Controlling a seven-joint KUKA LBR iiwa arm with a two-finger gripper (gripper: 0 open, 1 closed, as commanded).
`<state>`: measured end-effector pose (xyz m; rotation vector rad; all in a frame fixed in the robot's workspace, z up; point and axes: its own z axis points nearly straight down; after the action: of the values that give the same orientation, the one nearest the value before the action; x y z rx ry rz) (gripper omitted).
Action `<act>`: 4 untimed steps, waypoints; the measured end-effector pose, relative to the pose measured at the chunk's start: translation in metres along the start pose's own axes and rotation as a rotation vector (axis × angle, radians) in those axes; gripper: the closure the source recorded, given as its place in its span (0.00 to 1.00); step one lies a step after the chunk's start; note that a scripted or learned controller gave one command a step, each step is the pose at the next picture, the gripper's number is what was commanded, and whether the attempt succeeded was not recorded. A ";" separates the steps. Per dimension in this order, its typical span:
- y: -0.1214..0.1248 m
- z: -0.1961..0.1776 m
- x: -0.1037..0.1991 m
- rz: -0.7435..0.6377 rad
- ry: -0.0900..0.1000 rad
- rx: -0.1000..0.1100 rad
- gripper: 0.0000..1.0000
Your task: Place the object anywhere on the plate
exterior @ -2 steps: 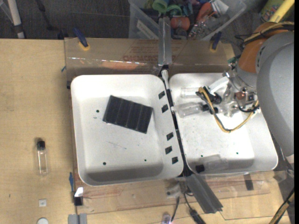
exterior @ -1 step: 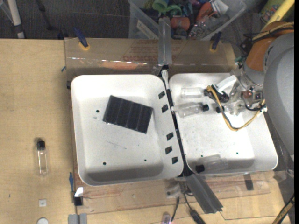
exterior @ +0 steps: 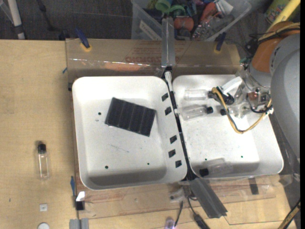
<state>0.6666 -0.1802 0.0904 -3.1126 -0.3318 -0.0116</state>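
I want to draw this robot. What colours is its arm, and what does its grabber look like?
The arm is smooth, rounded and grey, with an orange band above the wrist. The gripper has pale, see-through fingers with small black tips. A yellow cable loops under the wrist, beside white and black parts.

A light wooden bench [exterior: 28, 89] is seen, on which 2 shallow white bins are set side by side. The left bin [exterior: 86, 171] is placed touching the right bin [exterior: 267, 163] along a shared middle edge. To the left of the left bin, well apart from it, 1 small clear vial [exterior: 43, 160] with a dark cap is laid on the bare wood. Behind both bins, a clear box of mixed colourful items [exterior: 190, 8] is placed.
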 end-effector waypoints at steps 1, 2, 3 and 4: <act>0.007 0.000 0.000 -0.009 0.002 0.018 1.00; -0.002 -0.001 -0.002 0.001 0.006 -0.005 1.00; -0.047 0.001 0.008 0.009 0.001 -0.010 1.00; -0.026 0.000 -0.029 0.011 -0.001 -0.012 1.00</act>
<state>0.6325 -0.1614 0.0906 -3.1261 -0.3151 -0.0121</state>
